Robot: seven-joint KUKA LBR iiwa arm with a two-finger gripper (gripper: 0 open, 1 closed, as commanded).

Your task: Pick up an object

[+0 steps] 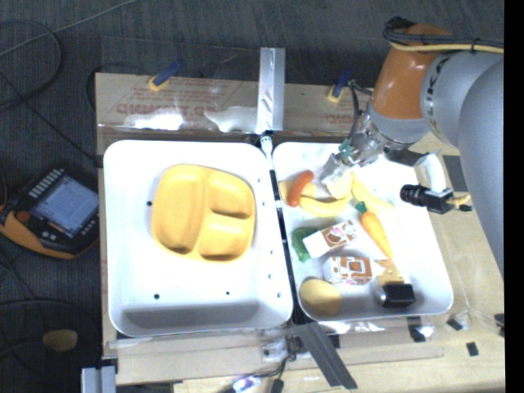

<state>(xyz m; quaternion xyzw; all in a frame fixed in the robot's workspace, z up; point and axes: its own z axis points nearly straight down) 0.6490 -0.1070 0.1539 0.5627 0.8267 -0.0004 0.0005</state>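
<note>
My gripper (337, 167) hangs low over the far part of the right bin (434, 260), just above a banana (326, 206) and beside an orange-red fruit (296, 185). A pale yellow piece (361, 191) lies right of the gripper. Nearer the front are a carrot (377, 232), a green item (308, 241), two small patterned cartons (341, 236) (350, 269), a brownish-yellow round fruit (320, 296) and a black block (397, 294). I see nothing held in the gripper.
The left bin (131, 293) holds one large yellow loaf-shaped object (203, 211). A metal divider (278, 219) separates the bins. The grey arm with its orange band (405, 88) comes in from the upper right. A handheld device (57, 211) lies on the floor at left.
</note>
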